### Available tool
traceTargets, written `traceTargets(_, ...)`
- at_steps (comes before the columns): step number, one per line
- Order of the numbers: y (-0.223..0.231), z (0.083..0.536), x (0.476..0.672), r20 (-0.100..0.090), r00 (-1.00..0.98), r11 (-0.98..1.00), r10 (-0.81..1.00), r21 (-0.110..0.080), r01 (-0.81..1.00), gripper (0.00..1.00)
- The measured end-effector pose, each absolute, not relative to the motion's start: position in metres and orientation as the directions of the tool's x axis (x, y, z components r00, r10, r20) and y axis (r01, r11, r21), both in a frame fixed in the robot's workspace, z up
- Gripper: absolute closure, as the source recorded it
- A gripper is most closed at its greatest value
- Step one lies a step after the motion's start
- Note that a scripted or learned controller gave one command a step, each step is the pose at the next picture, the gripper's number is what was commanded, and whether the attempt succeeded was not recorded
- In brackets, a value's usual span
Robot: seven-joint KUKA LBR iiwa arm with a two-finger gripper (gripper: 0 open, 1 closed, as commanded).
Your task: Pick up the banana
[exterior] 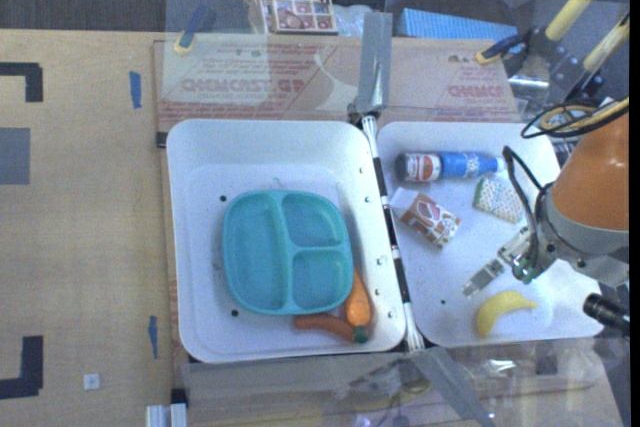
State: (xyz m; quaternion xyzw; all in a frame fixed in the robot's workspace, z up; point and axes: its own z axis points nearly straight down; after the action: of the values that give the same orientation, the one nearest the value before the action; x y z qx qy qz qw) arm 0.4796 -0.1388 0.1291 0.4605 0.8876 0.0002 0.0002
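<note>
- Banana (pixel 503 310): lies flat on the floor of the right bin (pixel 440 310), in its near-right part, close to the near rim. It curves, with one end pointing toward the bin's right wall.
- Gripper (pixel 497 273): sits just above and to the left of the banana, at the end of the arm (pixel 592 190) that enters over the right rim. The fingers (pixel 485 277) extend toward the bin's middle. Nothing is seen between them; whether they are spread or closed cannot be told from this view.
- Clearance at the banana — a strip of bare white floor separates it from the near rim, and open floor lies to its left as far as the bin's left wall.
- Other contents of the right bin: a blue and red bottle (pixel 447 165) lies on its side near the far wall; a small red and white carton (pixel 430 219) lies tilted just below it; a pale speckled wedge-shaped item (pixel 497 199) lies right of the carton, near the arm's cables. All three are well apart from the banana.
- Left bin (pixel 190 245): holds a teal divided tray (pixel 288 253), with bare floor around its left and far sides. An orange carrot-like item (pixel 358 300) and a red-orange one (pixel 325 324) lie by the tray's near-right corner, near the bin's near rim.
- Shared edge — the two bins sit side by side, rims touching or nearly so down the middle.
</note>
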Motion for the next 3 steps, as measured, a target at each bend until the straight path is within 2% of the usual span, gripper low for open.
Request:
traceTargets(1,-0.11,0.123,0.48,0.001,-0.468,0.468,0.884,0.0,0.884,0.0)
traceTargets(2,-0.129,0.128,0.48,-0.003,-0.669,0.669,0.743,0.002,0.743,0.0)
traceTargets(3,-0.096,0.111,0.48,0.001,-0.722,0.722,0.692,0.0,0.692,0.0)
